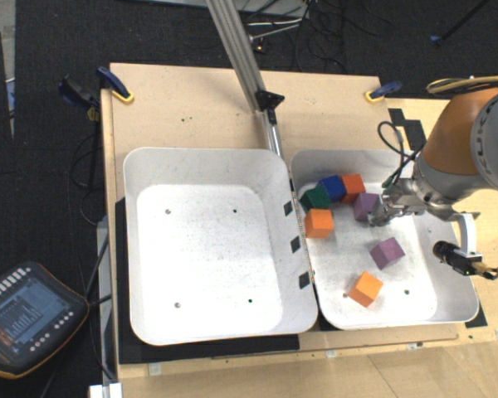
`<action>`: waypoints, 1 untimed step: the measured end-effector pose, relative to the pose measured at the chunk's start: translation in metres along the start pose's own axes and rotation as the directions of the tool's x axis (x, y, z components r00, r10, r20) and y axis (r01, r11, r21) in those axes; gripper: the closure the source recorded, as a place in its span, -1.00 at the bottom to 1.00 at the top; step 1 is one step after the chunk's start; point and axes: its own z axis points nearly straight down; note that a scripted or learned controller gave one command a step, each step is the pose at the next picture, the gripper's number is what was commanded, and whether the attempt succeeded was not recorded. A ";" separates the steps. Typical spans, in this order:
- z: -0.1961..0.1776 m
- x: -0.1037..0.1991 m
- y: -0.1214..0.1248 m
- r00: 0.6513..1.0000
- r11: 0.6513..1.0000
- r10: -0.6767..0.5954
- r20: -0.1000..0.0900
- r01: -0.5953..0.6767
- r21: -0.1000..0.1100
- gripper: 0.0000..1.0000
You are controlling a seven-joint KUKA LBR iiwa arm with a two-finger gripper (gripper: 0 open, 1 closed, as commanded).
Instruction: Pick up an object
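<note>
Several small blocks lie in the right bin (pixel 461 305). An orange block (pixel 319 222) sits near its left wall. Behind it cluster a green block (pixel 318 196), a blue block (pixel 333 187) and a second orange block (pixel 353 186). One purple block (pixel 365 205) lies just right of that cluster, and my gripper (pixel 384 213) is low against its right side. Another purple block (pixel 388 252) and a third orange block (pixel 366 289) lie nearer the front. The arm's wrist hides the bin's right part.
The left bin (pixel 134 177) stands beside the right one on the wooden bench. A slanted metal pole (pixel 239 48) ends at the gap between the bins' back edges. Clamps (pixel 114 84) (pixel 382 92) grip the bench's back corners. A teach pendant (pixel 25 317) lies at lower left.
</note>
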 end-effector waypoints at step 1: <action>-0.046 -0.008 0.000 1.000 1.000 0.001 0.001 -0.001 -0.004 1.00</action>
